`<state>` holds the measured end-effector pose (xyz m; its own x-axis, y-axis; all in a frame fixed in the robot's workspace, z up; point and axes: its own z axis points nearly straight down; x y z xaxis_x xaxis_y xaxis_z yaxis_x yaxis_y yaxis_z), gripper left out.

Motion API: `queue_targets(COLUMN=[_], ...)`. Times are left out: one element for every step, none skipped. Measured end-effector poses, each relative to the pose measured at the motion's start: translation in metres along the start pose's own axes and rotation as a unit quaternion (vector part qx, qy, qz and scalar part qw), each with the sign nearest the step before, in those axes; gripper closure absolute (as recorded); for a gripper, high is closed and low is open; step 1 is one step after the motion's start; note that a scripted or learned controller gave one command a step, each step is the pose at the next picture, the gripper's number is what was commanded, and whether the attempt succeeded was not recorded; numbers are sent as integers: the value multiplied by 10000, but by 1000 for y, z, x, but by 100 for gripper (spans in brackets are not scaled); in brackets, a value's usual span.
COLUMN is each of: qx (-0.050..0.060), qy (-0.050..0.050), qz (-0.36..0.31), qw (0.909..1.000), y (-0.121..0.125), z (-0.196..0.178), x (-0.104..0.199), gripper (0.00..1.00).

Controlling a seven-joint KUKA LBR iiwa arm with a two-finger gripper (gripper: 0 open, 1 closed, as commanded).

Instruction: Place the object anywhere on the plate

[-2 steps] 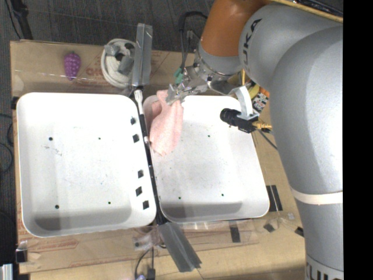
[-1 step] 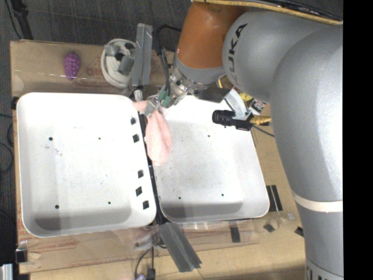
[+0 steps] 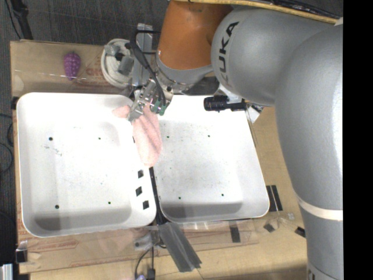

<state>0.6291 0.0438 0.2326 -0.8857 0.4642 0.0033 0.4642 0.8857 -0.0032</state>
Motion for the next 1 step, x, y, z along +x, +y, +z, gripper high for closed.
queue_targets(qx=[3], qy=[3], qz=[-2002], qw=[9798], y=[34], z=[2], x=[37], gripper=[100])
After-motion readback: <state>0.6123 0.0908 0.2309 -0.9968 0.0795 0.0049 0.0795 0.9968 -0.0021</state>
